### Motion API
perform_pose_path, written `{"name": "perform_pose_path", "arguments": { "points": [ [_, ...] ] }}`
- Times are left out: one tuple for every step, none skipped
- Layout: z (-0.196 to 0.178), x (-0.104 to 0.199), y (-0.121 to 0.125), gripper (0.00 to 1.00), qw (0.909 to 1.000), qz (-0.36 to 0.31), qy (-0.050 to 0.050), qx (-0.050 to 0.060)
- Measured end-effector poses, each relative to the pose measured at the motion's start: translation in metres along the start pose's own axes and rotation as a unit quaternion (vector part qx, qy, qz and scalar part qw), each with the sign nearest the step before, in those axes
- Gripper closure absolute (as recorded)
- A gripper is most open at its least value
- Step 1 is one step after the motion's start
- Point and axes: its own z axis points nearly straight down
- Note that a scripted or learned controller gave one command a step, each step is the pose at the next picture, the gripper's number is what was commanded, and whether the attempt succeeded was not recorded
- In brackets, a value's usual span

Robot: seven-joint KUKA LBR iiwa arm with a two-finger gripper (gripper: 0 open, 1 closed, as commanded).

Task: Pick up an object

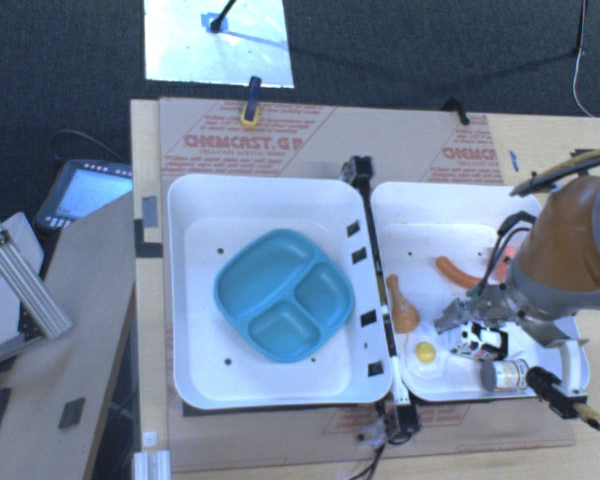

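Note:
My gripper hangs low over the right bin, near its front. A fried egg toy lies just left of it at the bin's front left. An orange pear-shaped piece rests by the divider. Behind the gripper lies an orange sausage, partly under a red cable. A small grey cylinder sits just right of the gripper by the front wall. Nothing is visible between the fingers.
The left bin holds a blue three-compartment plate. A black divider strip runs between the bins. My arm's orange band fills the right side of the right bin. A tablet lies off the bench at left.

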Motion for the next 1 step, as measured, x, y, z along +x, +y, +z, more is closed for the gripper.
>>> {"name": "perform_pose_path", "arguments": {
  "points": [
    [-0.0091,0.0001,0.0008,1.0,1.0,0.001,0.0,-0.001]
  ]
}}
